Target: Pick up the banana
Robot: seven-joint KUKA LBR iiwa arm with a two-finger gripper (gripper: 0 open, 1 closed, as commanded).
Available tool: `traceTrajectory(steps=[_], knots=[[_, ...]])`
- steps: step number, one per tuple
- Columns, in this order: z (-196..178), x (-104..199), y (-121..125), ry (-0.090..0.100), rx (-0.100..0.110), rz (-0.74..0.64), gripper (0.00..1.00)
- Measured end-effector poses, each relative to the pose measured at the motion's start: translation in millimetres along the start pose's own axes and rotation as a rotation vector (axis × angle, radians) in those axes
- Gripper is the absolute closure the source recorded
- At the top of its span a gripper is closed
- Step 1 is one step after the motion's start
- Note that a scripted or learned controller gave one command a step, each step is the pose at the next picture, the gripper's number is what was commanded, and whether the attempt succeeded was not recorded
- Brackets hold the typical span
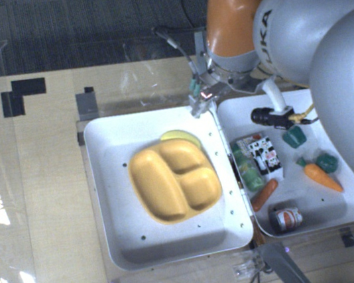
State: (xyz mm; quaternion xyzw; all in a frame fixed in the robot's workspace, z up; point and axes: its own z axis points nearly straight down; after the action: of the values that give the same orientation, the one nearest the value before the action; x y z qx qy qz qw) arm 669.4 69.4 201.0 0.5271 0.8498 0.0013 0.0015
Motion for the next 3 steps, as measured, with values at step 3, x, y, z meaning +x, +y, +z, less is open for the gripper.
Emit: traceTrajectory(steps=[3], knots=[[-35, -55, -67, -0.002, -0.003, -0.069, 1.00]])
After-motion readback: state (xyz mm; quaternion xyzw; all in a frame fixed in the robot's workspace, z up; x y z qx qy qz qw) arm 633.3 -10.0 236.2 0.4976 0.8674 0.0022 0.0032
